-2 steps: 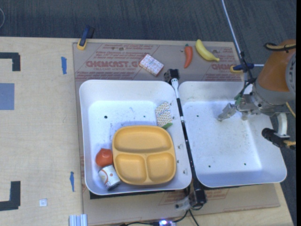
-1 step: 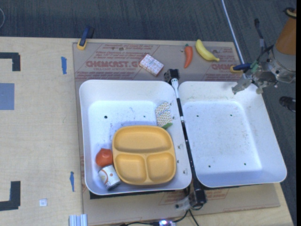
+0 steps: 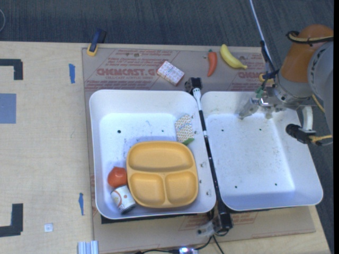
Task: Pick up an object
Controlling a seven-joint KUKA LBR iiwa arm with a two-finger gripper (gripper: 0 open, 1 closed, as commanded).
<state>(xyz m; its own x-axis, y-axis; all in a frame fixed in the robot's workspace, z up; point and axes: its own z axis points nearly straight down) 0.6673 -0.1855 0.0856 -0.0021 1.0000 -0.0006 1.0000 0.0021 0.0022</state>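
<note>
My gripper [image 3: 257, 110] hangs over the far edge of the right bin [image 3: 265, 184], fingers spread and nothing between them. The left bin [image 3: 106, 120] holds a yellow divided plate [image 3: 161, 173]. Against the plate's left side lie a red round object [image 3: 116, 177] and a small white and orange object [image 3: 123, 198]. A pale patterned object [image 3: 184, 127] lies by the plate's far right corner, near the wall between the bins.
Behind the bins, on the cardboard sheet [image 3: 132, 67], lie a yellow banana [image 3: 231, 57], a red pepper [image 3: 212, 63] and a patterned block [image 3: 170, 72]. A blue and yellow clip [image 3: 96, 41] sits at the cardboard's far left corner. A thin cable [image 3: 254, 12] runs up from the arm.
</note>
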